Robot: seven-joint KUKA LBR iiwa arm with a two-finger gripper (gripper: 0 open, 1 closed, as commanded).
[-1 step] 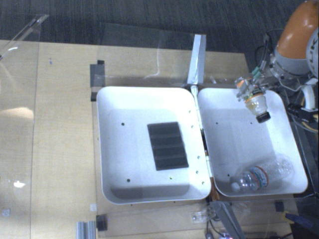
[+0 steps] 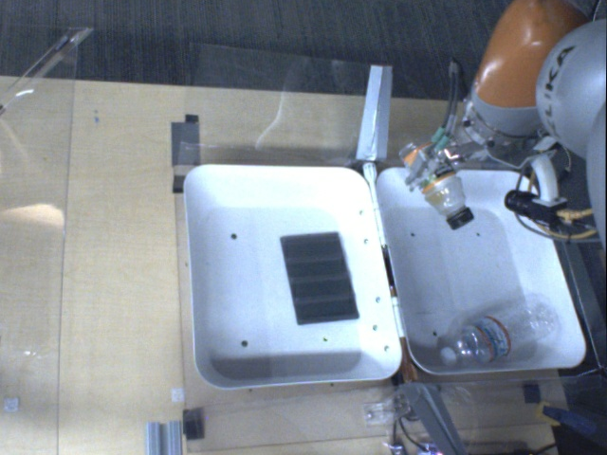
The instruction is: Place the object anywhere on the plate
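My view is evenly bright yet soft in focus, with glare on the white bins (image 2: 285, 183) and faint shadows.

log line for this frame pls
arm: over right bin far end | gripper: finger state unclear | bottle: lying in right bin, near edge | plate: dark, in left bin, nothing on it

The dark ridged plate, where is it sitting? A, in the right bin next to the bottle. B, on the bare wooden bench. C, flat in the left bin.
C: the dark ridged plate lies flat near the middle of the left bin, while the clear bottle lies in the right bin.
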